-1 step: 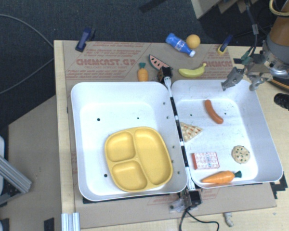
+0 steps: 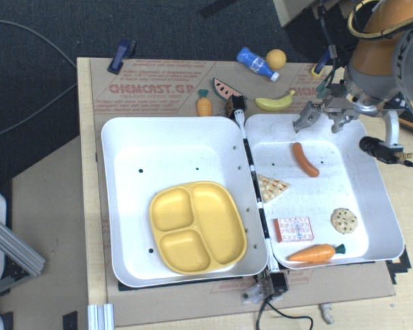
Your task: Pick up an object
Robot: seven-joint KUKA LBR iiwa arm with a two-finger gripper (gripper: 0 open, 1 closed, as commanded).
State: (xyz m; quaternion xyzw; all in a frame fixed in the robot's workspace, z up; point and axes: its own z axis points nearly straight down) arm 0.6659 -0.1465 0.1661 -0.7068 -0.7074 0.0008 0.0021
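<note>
The gripper (image 2: pixel 325 117) hangs over the far edge of the right bin (image 2: pixel 372 184). Its two fingers are spread wide, and nothing is between them. That makes sense for a grab that is not yet made: open fingers can drop around a thing.

The task only says to pick up an object, so any toy in the right bin could do. The closest one is the sausage (image 2: pixel 305 159). It lies just in front of the gripper, flat on the bin floor and a bit slanted. It has bare floor all around it, so I think it is the easy one to take.

The other toys lie nearer the front. A pizza slice (image 2: pixel 270 186) sits by the left wall of that bin. A cookie (image 2: pixel 344 220), a pink box (image 2: pixel 293 229) and a carrot (image 2: pixel 316 253) are by the front wall. The carrot is just beside the wall, which could make it hard for fingers to fit.

The left bin (image 2: pixel 124 150) holds a yellow tray (image 2: pixel 196 225) with three parts, maybe a place to put things.

Some toys lie outside on the bench, past the bins: a banana (image 2: pixel 274 102), a bottle (image 2: pixel 255 63), a melon slice (image 2: pixel 221 88). The banana is near the gripper.
</note>
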